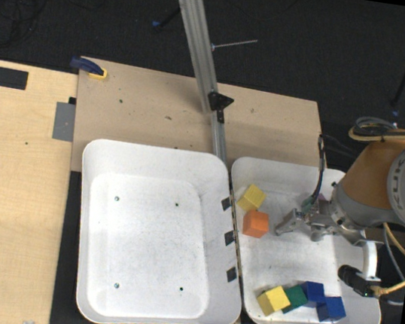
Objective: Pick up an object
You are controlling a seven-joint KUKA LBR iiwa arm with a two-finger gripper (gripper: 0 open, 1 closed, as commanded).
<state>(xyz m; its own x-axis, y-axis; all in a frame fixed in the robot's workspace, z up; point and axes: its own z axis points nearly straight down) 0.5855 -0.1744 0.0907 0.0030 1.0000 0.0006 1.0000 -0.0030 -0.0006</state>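
Reading from the left, you see the left bin (149, 237), a shallow white tray. Beside it, touching along a clipped seam, lies the right bin (279, 181), and this one carries every candidate for the pick.

Near its left wall sit a yellow block (252, 196) and, just below and touching it, an orange block (256, 224). Toward the near rim lies a cluster: a second yellow block (273, 299), a green block (294, 295) against it, then two blue blocks, one (313, 291) just beside the green and the other (331, 309) at the right end. Count them as two yellow, one orange, one green and two blue, six in all, across two bins.

The gripper (289, 225) hangs low over the middle of the right bin, to the right of the orange block and apart from it. Its fingers appear spread, with nothing between them.

The step in hand appears to be the approach: no block is grasped yet. The nearest target is the orange block, and reaching it would call for a short shift leftward. Since the yellow block touches it, you would want the fingers set on its free faces. The cluster at the near rim is packed tighter and would likely be harder to separate.
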